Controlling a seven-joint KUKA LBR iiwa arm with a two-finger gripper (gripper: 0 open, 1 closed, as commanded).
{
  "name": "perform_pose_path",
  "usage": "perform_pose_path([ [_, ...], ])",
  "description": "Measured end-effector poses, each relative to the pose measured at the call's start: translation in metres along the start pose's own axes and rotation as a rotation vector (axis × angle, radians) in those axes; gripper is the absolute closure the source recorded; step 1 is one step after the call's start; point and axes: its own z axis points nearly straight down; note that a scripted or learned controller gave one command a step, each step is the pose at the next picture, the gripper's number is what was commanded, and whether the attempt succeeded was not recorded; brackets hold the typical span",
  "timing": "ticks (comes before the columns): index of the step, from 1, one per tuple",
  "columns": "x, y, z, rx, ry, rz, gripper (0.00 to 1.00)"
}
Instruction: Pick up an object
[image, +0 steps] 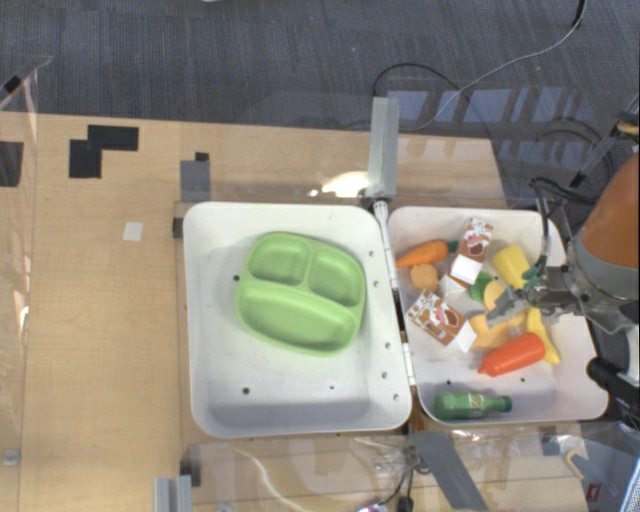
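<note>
The arm (610, 235) reaches in from the right over the right bin (570, 400), and its gripper (512, 303) is down among the toy food piled there. The fingers are dark and thin against the clutter, and whether they are spread or closed, or have anything between them, cannot be told. Just at the gripper tip lie a yellow piece (490, 330) and a small green-and-yellow piece (494, 292), both touching or nearly touching it. Near of them lies a red-orange pepper (513, 355), on its side, with a banana-like yellow strip (541, 335) beside it on the right. A yellow pepper (510, 264) sits on the far side of the gripper. Further left in the same bin are a carrot (423, 253), an orange ball (425, 276), a white cube (465, 270), a small printed carton (477, 236) at the far side and a larger brown-and-white carton (437, 318) lying flat. A green bottle (472, 404) lies on its side along the near wall. The left bin (215, 400) holds a green divided plate (301, 292), well apart from the gripper.
</note>
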Motion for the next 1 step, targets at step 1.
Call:
perform_pose_path([
  [1,0.0230,0.0489,0.0744,-0.002,0.000,-0.080,0.00],
])
